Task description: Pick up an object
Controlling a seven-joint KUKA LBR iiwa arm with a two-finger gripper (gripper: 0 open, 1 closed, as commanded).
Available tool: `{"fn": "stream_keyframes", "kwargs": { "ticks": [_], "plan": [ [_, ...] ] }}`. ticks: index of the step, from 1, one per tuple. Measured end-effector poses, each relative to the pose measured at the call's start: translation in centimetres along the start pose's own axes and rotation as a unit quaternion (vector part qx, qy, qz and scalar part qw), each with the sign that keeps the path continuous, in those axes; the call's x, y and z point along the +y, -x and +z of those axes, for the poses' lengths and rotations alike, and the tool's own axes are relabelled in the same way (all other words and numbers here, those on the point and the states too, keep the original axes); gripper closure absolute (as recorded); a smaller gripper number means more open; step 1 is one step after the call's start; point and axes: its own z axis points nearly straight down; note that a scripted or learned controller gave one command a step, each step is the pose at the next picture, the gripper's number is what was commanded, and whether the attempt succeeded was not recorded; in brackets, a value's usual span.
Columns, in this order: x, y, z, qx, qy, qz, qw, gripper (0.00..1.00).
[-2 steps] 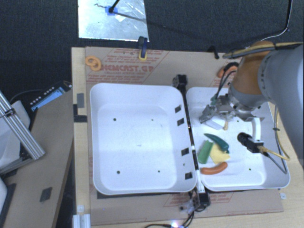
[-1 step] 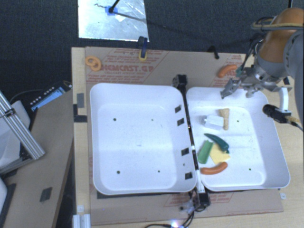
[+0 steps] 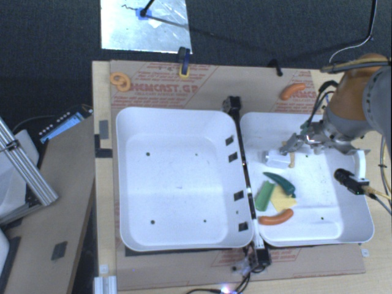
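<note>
Gripper point(image 3: 285, 154) hovers over right bin point(image 3: 349, 225) with four toys.

I see the gripper point(image 3: 293, 146) low over the right bin point(image 3: 349, 225), near a small white piece point(image 3: 277, 160). In front of it lie a green pepper point(image 3: 280, 182), a yellow piece point(image 3: 283, 198) and an orange sausage point(image 3: 275, 217), close together.

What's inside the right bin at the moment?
The right bin holds a dark green pepper, a light green piece, a yellow item and an orange sausage. The hand hovers over a white object.
</note>
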Motion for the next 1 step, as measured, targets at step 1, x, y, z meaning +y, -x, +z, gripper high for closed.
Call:
{"fn": "stream_keyframes", "kwargs": {
  "ticks": [1],
  "plan": [
    [0.1, -0.03, -1.08, 0.001, 0.002, 0.0, 1.0, 1.0]
  ]
}}
